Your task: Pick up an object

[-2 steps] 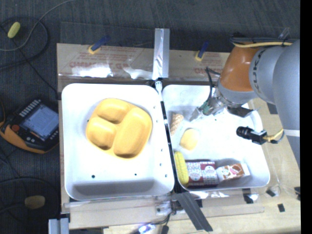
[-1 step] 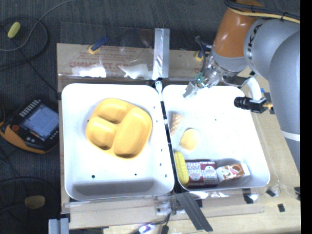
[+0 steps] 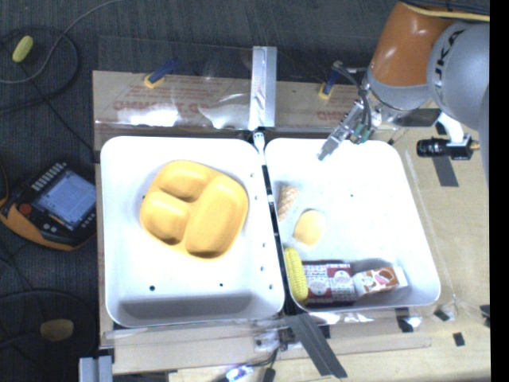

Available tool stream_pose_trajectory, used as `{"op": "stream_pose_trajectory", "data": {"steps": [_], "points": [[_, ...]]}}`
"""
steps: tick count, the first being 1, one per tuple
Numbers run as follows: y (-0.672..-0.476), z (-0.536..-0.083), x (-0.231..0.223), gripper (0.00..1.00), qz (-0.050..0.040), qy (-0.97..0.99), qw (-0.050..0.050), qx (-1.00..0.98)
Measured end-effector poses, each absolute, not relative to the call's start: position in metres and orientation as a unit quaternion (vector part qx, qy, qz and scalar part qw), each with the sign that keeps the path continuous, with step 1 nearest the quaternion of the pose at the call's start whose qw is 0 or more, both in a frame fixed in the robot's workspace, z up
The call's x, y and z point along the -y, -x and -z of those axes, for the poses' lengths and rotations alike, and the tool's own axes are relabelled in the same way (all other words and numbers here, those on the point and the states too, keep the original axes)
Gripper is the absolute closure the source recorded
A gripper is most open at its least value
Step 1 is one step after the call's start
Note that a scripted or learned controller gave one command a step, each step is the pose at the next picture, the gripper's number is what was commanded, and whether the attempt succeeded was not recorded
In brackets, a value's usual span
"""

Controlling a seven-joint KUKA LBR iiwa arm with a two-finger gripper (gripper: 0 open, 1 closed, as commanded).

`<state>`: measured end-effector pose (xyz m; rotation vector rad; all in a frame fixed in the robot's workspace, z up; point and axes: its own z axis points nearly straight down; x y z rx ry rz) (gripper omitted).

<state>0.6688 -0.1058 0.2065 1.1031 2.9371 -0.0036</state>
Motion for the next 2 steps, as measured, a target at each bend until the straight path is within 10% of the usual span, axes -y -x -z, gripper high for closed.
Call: {"op": "stream_pose_trajectory", "data": {"steps": [1,2], "points": [[-0.6517,-0.2454,0.1397,1.00,0.0014,-0.318,0.002,-0.948],[-0.6517,-0.2454,0.1397,0.00,0.0013,-0.318,0.002,-0.948]]}}
